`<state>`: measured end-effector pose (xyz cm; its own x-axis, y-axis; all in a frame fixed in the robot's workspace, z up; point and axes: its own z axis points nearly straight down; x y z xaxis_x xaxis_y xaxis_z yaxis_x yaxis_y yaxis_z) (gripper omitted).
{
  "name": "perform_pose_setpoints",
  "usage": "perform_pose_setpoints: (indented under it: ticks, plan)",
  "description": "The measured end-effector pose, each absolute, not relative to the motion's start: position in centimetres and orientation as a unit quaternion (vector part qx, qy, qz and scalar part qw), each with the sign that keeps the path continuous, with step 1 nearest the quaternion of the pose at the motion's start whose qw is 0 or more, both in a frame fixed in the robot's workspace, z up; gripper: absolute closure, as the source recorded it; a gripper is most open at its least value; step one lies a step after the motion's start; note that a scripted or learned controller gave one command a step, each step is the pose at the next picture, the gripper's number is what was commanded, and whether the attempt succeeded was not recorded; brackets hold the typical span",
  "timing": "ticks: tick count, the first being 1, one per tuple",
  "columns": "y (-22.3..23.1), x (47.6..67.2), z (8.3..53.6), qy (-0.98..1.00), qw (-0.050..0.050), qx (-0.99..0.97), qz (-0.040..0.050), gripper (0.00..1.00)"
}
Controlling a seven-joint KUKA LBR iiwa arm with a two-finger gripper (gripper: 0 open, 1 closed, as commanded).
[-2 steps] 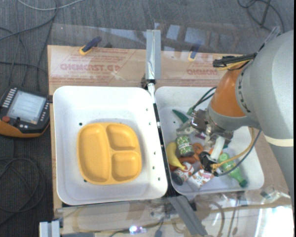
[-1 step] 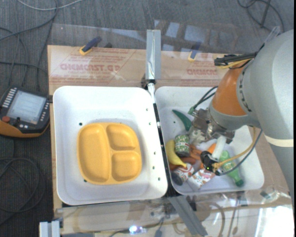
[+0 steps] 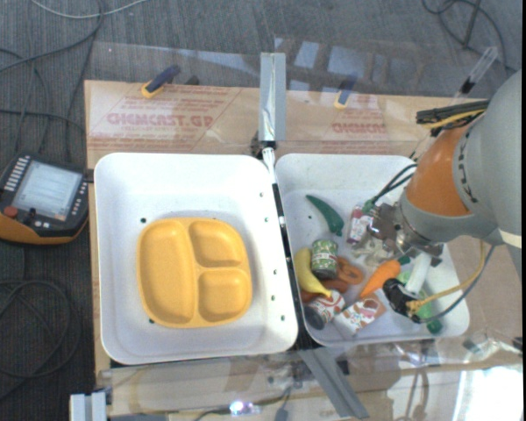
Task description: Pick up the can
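Note:
The can is small with a green label and a silver top. It stands in the right bin, near its left wall. The gripper hangs over the middle of that bin, to the right of the can and apart from it, above an orange carrot. The grey wrist and orange band cover the bin's right side.
Around the can lie a green chili, a yellow banana, a small pink-labelled bottle and red-and-white packets. The left bin holds a yellow divided plate. A teach pendant lies off the bench at the left.

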<state>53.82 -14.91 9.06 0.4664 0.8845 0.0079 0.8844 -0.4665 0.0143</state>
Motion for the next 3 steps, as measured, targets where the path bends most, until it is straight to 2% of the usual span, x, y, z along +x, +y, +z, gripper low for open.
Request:
perform_pose_setpoints:
  ticks: [1,2,3]
  plan:
    - [-13.1,59.1,8.9,0.450,0.004,0.893,0.0007,1.00]
    - [-11.5,56.4,9.1,0.484,0.008,0.875,0.0053,1.00]
    - [-5.6,58.6,21.8,0.420,0.000,0.907,-0.0054,1.00]
